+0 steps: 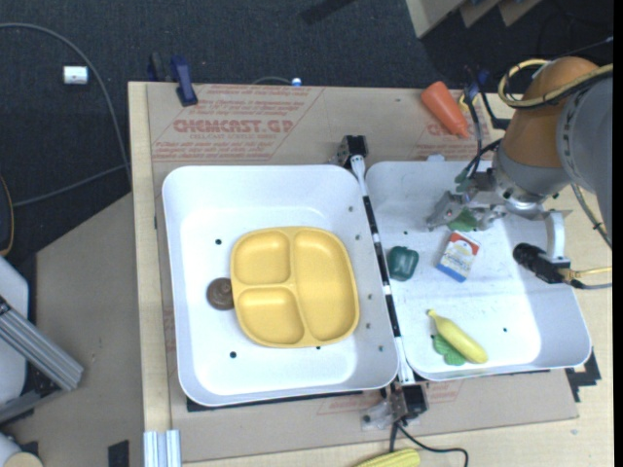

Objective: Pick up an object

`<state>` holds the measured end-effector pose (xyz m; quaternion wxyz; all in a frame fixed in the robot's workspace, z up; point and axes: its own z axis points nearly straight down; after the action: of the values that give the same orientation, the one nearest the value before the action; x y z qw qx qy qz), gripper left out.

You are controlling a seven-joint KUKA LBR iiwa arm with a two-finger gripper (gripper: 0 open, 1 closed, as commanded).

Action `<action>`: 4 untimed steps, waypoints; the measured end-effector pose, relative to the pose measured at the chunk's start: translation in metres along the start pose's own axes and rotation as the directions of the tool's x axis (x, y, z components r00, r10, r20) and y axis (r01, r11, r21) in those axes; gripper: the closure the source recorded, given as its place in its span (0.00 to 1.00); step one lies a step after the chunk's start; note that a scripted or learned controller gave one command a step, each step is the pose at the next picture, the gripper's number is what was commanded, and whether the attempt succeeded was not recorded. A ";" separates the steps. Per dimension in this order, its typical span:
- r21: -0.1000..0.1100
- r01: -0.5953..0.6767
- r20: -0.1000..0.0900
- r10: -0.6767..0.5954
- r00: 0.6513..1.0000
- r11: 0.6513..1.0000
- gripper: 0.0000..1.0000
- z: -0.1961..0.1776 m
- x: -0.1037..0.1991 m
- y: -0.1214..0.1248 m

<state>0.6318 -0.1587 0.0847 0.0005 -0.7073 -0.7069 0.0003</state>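
My gripper (465,212) is low over the back of the right bin (545,353), open, with its metal fingers spread. A small green item (464,221) shows between them, and I cannot tell whether they touch it. Just in front of the gripper lies a small white box with red and blue print (458,257). A dark green object (401,261) rests by the bin's left wall. A yellow banana-shaped toy (459,338) with a green piece (450,353) beside it lies near the front.
The left bin (195,202) holds a yellow divided plate (294,286) and a brown round object (221,293) at the plate's left. An orange carrot-like thing (445,108) and a blue clamp (183,81) sit on the bench behind the bins.
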 end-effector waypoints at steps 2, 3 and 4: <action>-0.004 0.002 0.001 -0.002 1.000 1.000 0.00 -0.001 0.025 0.035; 0.000 0.000 0.001 0.000 1.000 1.000 0.00 0.000 0.008 0.017; -0.002 0.001 0.002 -0.001 1.000 1.000 1.00 -0.011 0.009 0.018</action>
<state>0.6497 -0.1500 0.0954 -0.0008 -0.7070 -0.7072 0.0002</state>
